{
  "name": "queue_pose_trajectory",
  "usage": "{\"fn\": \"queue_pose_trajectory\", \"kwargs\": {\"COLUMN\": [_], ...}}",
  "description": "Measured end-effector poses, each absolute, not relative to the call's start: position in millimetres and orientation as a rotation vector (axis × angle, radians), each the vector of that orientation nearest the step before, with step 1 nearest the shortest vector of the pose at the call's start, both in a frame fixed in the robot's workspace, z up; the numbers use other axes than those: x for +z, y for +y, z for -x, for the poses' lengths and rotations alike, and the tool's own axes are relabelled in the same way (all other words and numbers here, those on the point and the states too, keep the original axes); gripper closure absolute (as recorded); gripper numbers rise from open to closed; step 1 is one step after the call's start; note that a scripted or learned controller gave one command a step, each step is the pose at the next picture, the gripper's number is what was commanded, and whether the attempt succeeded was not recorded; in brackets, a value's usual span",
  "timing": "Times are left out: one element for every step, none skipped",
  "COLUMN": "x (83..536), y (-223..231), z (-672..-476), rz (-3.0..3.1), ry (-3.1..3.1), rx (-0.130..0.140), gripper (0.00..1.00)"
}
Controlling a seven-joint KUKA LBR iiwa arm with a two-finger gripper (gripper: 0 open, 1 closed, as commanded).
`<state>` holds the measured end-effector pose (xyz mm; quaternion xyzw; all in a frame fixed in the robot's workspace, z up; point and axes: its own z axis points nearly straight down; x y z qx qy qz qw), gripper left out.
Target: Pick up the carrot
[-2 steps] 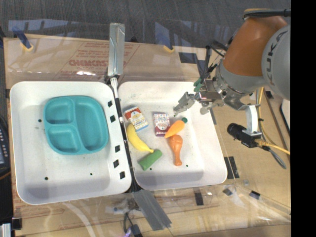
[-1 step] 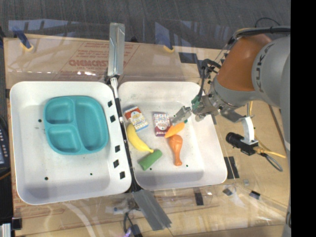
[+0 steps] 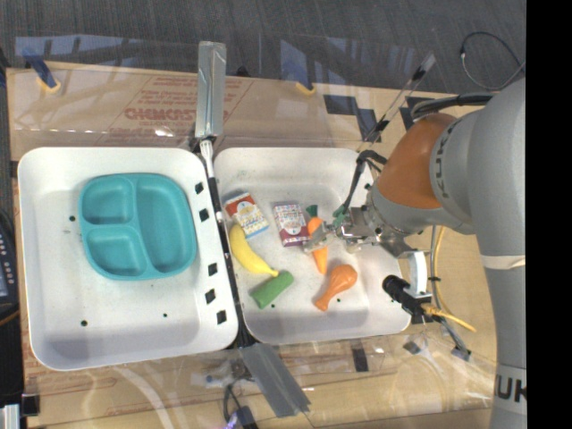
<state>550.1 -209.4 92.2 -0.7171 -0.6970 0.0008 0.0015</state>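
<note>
over the right bin [image 3: 268, 161], toward its three o'clock side, the gripper [image 3: 342, 228] reaches in from the grey arm [image 3: 465, 177] with its orange band [image 3: 409, 172]. the carrot [image 3: 317, 244] lies near the middle of this bin, green top toward twelve o'clock and orange tip toward six, just at nine o'clock of the gripper; whether they touch, and how far the jaws stand apart, i cannot tell. touching the carrot at its nine o'clock is a small pink carton [image 3: 288, 222], and further that way a red and white carton [image 3: 246, 214]. a banana [image 3: 246, 251] lies below that, a green block [image 3: 271, 289] at the banana's five o'clock, and an orange drumstick [image 3: 336, 284] at the carrot's five o'clock. the left bin [image 3: 54, 329] bears a teal divided plate [image 3: 137, 224].
</note>
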Motion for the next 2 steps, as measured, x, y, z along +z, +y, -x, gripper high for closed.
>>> {"fn": "queue_pose_trajectory", "kwargs": {"x": [101.6,204.2], "y": [-209.7,-147.7], "z": [-549.5,-583.9], "rz": [2.246,1.949], "ry": [-2.19,-2.46], "rx": [0.007,0.003], "gripper": [1.0,1.0]}}
